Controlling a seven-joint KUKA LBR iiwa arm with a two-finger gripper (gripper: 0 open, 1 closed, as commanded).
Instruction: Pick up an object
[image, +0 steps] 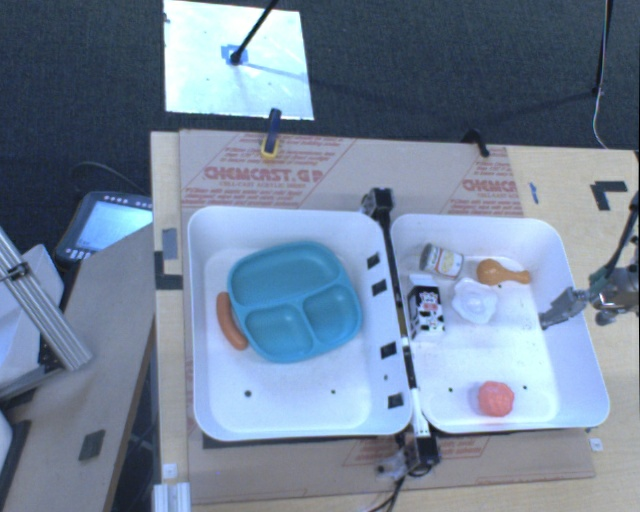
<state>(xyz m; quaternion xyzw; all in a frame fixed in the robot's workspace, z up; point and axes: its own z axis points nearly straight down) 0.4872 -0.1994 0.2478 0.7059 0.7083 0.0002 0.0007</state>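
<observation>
The right bin (570, 262) holds several small objects. A small jar (441, 261) lies at the back beside an orange drumstick-shaped toy (501, 271). A white crumpled piece (475, 301) sits in the middle, and a black-and-white carton (427, 310) lies by the left wall. A pink-red ball (495, 398) rests near the front. My gripper (562, 309) reaches in over the right bin's right side, low above the floor, apart from all the objects and to the right of the white piece. Nothing shows in its grasp.
The left bin (205, 300) holds a blue divided plate (294, 314) with an orange sausage (231, 321) beside its left edge. A divider with black clips (400, 330) runs between the bins. A tablet (105, 228) lies off the bench at left.
</observation>
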